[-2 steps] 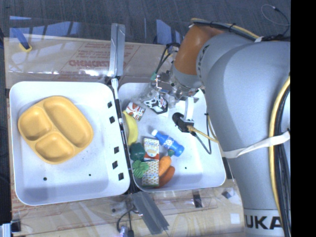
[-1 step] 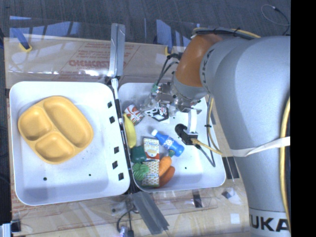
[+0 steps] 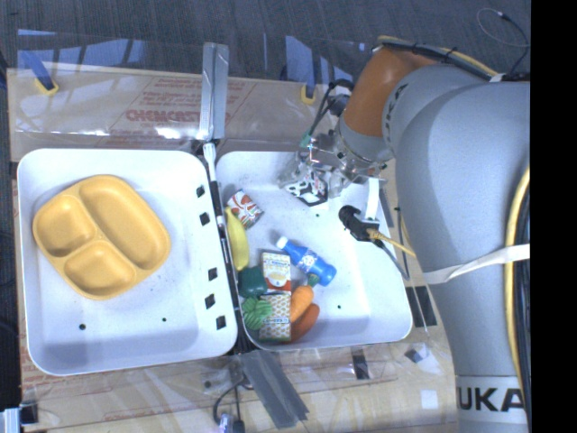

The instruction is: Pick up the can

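Reaching the can [image 3: 243, 208] cleanly is the whole problem at this stage, and the right-hand bin [image 3: 383, 309] makes it awkward. The can, a small red-and-white tin lying on its side, sits against that bin's left wall, at the upper end of the clutter, with the top of a banana [image 3: 236, 242] just below it. The gripper [image 3: 311, 180] hangs over the bin's upper middle, well apart from the can and to its right; whether its jaws are spread or closed I cannot tell, since the metal parts blur together from above, and nothing appears to be held.

To do this well, the arm should travel left across the bin floor's bare upper patch, staying high enough to pass the blue-capped bottle [image 3: 306, 262] and the juice carton [image 3: 276, 271] lower down. The fingers ought to straddle the can across its round body, not end to end, because a tin on its side will likely roll if nudged. The wall close beside it leaves little room for the far finger, so a slightly angled descent looks safer. The yellow divided plate [image 3: 99, 233] in the left-hand bin plays no part.
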Controlling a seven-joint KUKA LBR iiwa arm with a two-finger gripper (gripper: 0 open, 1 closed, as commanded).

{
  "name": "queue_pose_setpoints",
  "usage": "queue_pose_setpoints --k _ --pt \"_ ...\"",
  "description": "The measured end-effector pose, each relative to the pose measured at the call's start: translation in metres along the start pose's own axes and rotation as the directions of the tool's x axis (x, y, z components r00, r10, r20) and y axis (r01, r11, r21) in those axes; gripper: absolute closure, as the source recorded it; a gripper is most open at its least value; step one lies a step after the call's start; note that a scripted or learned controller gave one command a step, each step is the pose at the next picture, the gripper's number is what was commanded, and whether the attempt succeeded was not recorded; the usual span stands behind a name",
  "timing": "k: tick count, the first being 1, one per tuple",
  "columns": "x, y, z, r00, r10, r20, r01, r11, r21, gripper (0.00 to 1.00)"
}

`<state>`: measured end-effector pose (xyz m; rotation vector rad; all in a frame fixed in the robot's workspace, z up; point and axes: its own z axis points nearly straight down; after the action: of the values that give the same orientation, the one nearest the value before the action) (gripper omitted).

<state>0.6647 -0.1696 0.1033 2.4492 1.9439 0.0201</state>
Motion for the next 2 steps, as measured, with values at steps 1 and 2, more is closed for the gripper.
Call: queue_pose_setpoints --k 1,2 --pt "0.071 -0.019 0.001 0.968 -0.25 0.004 0.25 0.968 0.005 0.0" --pt "0.07 -0.017 -0.01 0.967 -0.253 0.006 0.253 0.967 0.005 1.0"
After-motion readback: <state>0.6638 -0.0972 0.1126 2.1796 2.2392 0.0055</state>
